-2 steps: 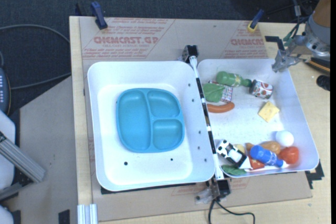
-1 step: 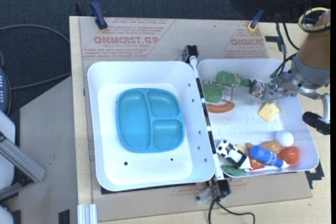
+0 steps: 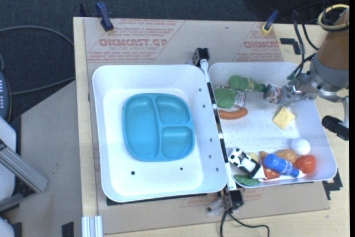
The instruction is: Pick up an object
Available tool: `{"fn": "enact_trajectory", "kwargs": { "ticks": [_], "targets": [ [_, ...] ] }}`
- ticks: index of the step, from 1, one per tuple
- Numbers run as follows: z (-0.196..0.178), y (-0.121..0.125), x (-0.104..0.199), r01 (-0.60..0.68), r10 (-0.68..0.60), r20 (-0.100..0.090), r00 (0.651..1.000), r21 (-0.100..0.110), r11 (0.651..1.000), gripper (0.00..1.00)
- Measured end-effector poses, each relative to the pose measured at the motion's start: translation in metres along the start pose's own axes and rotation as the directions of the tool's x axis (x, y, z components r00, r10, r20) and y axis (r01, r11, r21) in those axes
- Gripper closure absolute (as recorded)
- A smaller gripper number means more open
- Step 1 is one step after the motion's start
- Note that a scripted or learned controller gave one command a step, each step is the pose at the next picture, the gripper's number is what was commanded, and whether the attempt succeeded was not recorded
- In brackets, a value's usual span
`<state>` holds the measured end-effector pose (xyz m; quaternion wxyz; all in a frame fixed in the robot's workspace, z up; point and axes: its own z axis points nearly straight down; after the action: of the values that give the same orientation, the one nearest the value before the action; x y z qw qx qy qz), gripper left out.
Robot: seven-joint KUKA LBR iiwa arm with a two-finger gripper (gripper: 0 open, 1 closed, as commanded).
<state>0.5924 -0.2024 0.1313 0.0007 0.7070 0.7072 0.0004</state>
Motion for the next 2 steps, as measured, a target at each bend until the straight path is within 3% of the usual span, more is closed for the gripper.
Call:
{"fn": "enact_trajectory", "kwargs": {
  "ticks": [1, 2],
  "targets": [
    [-0.015, 0.007, -0.022, 0.000, 0.000, 0.002, 1.000, -0.001, 1.000, 1.00],
    [-0.054, 0.069, -0.020, 0.002, -0.002, 0.001, 1.000, -0.001, 1.000, 1.00]
  ]
}}
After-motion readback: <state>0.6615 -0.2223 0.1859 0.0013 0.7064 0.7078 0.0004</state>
